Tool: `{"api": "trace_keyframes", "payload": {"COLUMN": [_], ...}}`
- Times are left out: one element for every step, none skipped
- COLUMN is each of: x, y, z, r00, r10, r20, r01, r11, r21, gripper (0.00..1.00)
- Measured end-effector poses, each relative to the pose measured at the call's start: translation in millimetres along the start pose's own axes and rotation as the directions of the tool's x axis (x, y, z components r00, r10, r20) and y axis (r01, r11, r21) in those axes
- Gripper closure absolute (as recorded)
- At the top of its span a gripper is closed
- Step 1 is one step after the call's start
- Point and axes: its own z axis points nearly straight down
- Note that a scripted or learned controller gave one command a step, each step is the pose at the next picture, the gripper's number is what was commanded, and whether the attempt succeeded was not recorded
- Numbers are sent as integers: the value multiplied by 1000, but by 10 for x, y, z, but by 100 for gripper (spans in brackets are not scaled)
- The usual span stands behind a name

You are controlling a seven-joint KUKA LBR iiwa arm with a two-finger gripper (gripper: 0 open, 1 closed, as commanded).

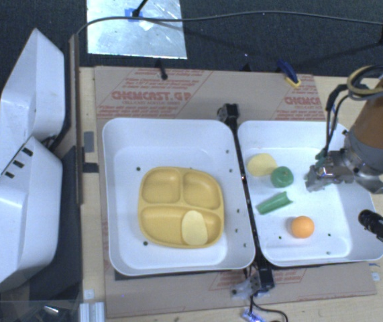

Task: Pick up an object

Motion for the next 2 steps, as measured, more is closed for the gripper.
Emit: {"api": "trace_keyframes", "payload": {"x": [-1, 529], "y": [12, 296], "z": [-526, -414], "r00": [1000, 1000], "r10": [0, -5], "r20": [0, -2], "r01": [0, 5], "r11": [1000, 1000], "r21": [0, 5], "gripper": [100, 100]}}
